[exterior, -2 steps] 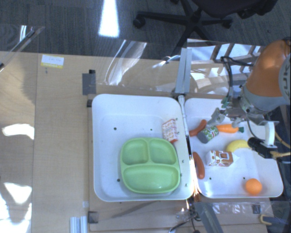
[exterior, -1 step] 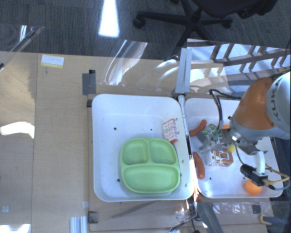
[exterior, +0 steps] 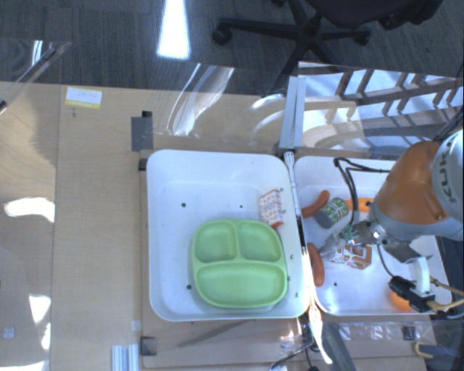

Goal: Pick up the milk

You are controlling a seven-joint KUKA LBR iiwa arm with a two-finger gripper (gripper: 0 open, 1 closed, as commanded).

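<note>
Your pincer (exterior: 349, 239) hangs low in the right bin (exterior: 377, 304); you cannot tell how it is set. Just beneath it lies the milk carton (exterior: 357, 255), flat, long axis running roughly left to right. Sausages (exterior: 316, 263) and a green can (exterior: 333, 211) lie nearby. Left bin (exterior: 217, 170) holds a green divided tray (exterior: 239, 264) and a small packet (exterior: 271, 208). Pale wooden table (exterior: 87, 239); office chair (exterior: 319, 22) on dark carpet beyond.

1. A light wooden bench (exterior: 87, 239) fills the left and middle of the frame.
2. Two shallow white bins rest on it side by side: the left bin (exterior: 170, 239) at centre, the right bin (exterior: 330, 301) toward the right edge.
3. A yellow label (exterior: 83, 96) lies on the bench at upper left.
</note>
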